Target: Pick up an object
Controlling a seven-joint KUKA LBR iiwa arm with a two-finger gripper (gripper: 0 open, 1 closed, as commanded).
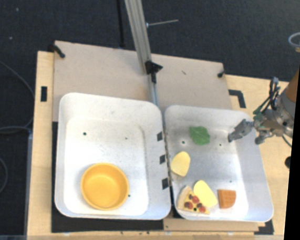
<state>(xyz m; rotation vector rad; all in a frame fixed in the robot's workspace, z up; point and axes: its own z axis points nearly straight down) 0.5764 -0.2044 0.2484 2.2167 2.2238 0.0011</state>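
Observation:
The right bin [250,174] holds several small items. A green lump [199,135] lies near its back. A pale yellow piece [180,163] sits by the left wall. At the front are a yellow wedge [205,193], a flat slice with red dots [192,202] and an orange block [227,198]. My gripper [249,134] hangs over the bin's back right part, to the right of the green lump and apart from it. Its fingers [238,131] stand open with nothing between them.
The left bin [108,118] holds a yellow bowl [104,186] at its front. A metal rail [140,34] slants down from the top to the gap between the bins. A bare board [102,70] lies behind the bins.

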